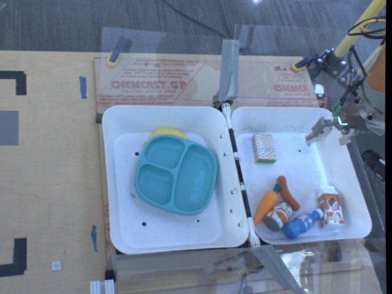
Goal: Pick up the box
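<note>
Here the left bin (116, 182) carries a teal tray (176, 173) with a yellow thing (168, 132) peeking from under its far edge. In the right bin (306, 164) the box (264, 147), small and patterned, lies flat near the far left corner, apart from the rest. Toward the near edge sit a carrot (264, 206), a second orange piece (288, 192), a can (280, 215), a blue bottle (302, 224) and a carton (331, 207), bunched close together.

The pincer (329, 130) hangs over the bin's far right side, well apart from the box. Its fingers look spread wide, with nothing between them. The arm (373, 84) comes in from the right, wrist bent down toward the bin.

To do the step well, the pincer should likely travel left until it is over the box, turn so the fingers straddle its narrow sides, then drop straight down. The bin's left wall stands near the box, so the finger on that side needs room. The clutter is far enough away not to matter.
</note>
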`<state>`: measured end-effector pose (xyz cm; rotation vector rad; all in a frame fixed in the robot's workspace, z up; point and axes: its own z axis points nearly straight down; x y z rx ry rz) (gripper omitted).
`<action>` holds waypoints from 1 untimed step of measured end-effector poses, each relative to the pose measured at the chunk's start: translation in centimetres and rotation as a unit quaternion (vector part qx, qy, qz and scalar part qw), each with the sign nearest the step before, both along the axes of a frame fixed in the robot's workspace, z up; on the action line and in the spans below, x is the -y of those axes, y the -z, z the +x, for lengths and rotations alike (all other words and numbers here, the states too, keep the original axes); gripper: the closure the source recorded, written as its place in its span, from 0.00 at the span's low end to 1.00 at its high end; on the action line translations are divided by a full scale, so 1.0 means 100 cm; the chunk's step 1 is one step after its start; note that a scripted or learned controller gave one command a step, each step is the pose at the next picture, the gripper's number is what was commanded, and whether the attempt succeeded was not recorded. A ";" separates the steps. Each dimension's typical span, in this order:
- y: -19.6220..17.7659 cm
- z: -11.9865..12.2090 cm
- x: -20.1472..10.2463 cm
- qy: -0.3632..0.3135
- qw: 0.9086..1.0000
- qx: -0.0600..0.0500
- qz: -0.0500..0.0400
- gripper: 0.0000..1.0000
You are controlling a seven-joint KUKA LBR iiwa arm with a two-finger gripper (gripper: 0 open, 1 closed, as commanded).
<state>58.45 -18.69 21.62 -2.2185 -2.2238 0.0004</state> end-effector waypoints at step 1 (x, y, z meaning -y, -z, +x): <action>0.055 -0.015 0.001 0.034 0.999 0.000 0.000 0.00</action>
